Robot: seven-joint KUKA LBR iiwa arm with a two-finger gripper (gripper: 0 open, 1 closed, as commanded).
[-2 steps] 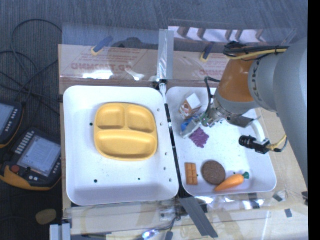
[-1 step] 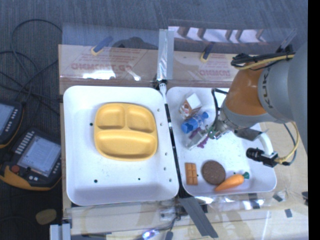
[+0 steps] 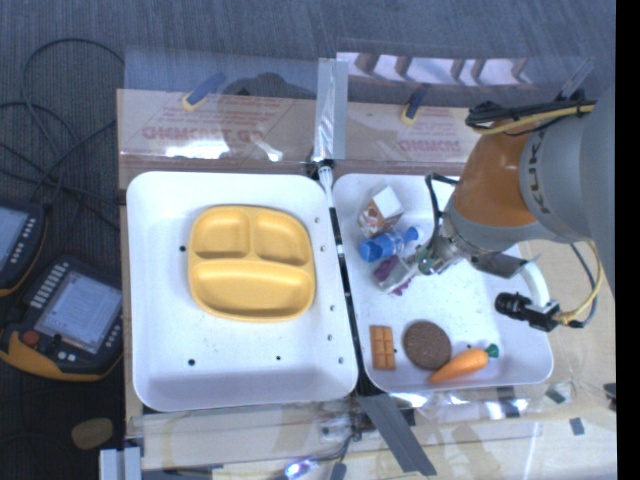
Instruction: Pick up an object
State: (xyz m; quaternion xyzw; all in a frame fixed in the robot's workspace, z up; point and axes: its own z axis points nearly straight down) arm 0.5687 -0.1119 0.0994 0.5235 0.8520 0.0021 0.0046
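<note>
In the right bin lie a blue bottle-like toy, a small white and brown box, a purple piece, an orange waffle block, a round brown cookie and an orange carrot. My gripper is low in this bin, just right of the blue toy and above the purple piece. The grey and orange arm covers the bin's upper right part.
The left bin holds a yellow divided plate. A black cable and connector hang at the right bin's right side. Cardboard and tape lie behind both bins. A teach pendant rests on the floor at left.
</note>
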